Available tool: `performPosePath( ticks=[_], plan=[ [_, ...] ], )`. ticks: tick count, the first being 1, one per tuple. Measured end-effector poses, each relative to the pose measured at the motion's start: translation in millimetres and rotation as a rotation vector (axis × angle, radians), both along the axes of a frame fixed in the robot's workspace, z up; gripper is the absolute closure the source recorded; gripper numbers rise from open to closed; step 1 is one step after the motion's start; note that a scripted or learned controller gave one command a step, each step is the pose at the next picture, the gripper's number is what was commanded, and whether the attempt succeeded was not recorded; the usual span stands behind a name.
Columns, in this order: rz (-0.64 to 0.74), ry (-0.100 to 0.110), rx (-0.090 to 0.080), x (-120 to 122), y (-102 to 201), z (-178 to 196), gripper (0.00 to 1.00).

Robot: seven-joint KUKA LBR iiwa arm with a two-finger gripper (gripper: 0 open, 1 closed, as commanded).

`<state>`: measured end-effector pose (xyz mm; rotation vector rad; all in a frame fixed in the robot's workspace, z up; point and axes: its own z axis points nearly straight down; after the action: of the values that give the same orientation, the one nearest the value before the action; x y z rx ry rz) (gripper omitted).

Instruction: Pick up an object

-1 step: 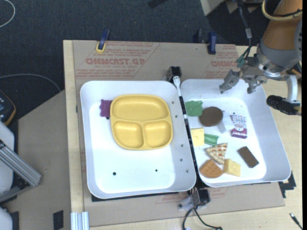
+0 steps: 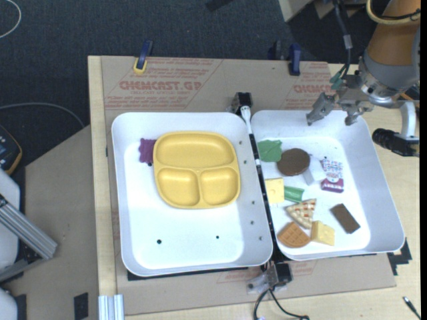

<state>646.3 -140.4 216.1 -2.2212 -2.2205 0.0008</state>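
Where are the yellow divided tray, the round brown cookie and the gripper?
yellow divided tray (image 2: 196,167): camera view, its middle ridge.
round brown cookie (image 2: 294,161): camera view, centre of its top.
gripper (image 2: 336,116): camera view, midway between its fingertips.

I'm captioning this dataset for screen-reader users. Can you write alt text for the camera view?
A grey robot arm's open hand hovers above the far edge of the right white bin, holding nothing. That bin holds small toy foods, including a brown round cookie, a pizza slice and a chocolate bar. The left bin holds a yellow divided tray.
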Motion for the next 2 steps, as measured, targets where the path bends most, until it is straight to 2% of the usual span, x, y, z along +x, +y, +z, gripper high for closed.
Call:
performPosePath(
  ticks=[1,2],
  plan=[
    [-0.001,0.005,0.0,0.4,-8.5,-47.6,0.0],
    [0.002,0.008,0.002,0.4,-4.6,-111.5,0.0]
  ],
)
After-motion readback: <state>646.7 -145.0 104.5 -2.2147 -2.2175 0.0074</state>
